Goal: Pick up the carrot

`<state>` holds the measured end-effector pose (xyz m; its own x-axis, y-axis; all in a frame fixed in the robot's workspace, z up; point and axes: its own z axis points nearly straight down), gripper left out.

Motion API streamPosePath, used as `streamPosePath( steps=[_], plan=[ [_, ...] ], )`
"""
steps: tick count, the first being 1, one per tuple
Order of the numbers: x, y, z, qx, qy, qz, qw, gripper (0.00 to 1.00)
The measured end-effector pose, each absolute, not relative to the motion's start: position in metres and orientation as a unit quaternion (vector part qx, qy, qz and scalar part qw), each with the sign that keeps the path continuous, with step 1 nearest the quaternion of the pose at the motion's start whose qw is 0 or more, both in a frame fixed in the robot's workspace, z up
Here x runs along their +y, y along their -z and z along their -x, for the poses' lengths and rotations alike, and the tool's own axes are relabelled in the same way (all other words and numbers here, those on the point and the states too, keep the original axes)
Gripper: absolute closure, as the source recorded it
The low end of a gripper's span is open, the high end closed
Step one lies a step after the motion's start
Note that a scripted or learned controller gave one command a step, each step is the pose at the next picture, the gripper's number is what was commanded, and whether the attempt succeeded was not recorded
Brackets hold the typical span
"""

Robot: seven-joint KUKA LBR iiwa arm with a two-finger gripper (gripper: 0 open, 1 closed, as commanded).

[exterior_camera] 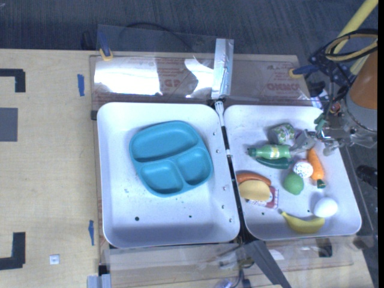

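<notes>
The carrot (315, 165) is small and orange, with a green tip pointing toward the front. It lies in the right bin (348, 221) near its right wall. My gripper (324, 138) comes in from the right and sits just behind the carrot's far end, close above it. I see nothing held in it.
Crowded round the carrot are a green bottle (272, 155), a crumpled greenish packet (281, 132), a lime (293, 185), a small white speckled ball (303, 170), a white egg (326, 207), a banana (303, 222) and a yellow-orange fruit (254, 188). The left bin (114, 215) holds a blue divided plate (172, 158).
</notes>
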<state>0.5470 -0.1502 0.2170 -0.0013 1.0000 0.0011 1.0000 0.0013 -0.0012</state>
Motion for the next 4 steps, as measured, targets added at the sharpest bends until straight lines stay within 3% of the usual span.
streamPosePath(
  steps=[1, 2, 3, 4],
  plan=[
    [-0.208, -0.139, -0.565, -0.736, -0.0020, 0.677, 0.003, 0.00],
    [-0.206, -0.090, -0.573, -0.759, 0.0074, 0.652, 0.000, 0.00],
    [-0.208, -0.106, -0.577, -0.758, 0.0089, 0.652, -0.006, 1.00],
    [-0.208, -0.105, -0.576, -0.758, 0.0084, 0.652, -0.005, 0.00]
  ],
)
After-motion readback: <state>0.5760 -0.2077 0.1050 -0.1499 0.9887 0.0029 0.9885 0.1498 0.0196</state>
